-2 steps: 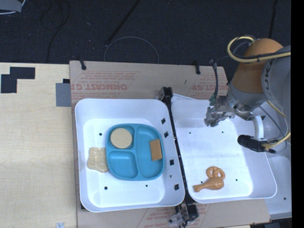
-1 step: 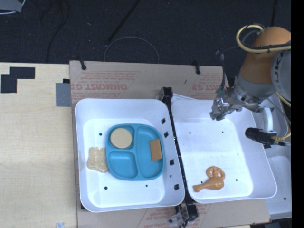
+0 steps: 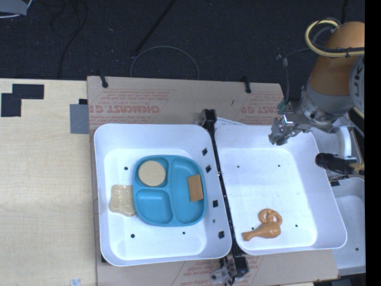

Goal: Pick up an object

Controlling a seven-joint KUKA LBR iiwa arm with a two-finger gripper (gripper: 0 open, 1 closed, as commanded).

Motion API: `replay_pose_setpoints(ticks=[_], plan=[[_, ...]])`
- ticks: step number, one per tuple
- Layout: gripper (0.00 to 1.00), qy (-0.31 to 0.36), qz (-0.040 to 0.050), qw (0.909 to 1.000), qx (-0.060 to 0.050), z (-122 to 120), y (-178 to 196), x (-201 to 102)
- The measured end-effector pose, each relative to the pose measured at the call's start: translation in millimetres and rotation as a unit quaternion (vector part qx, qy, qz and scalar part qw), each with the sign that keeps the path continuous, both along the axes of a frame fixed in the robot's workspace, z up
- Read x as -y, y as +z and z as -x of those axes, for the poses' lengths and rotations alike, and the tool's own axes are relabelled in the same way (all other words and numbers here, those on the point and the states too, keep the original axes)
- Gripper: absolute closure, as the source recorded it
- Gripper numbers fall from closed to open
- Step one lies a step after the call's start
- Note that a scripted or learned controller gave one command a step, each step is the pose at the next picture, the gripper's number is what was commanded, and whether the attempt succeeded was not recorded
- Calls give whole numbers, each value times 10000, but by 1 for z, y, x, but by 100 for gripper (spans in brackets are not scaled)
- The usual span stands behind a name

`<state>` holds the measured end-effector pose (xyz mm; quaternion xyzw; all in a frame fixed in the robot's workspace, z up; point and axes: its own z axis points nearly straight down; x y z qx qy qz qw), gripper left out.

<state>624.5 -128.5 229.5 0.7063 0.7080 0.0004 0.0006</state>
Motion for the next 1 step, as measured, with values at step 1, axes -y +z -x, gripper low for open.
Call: replay_pose_setpoints(ticks=[1], plan=[[100, 3, -10, 10000, -27, 16, 5, -42]])
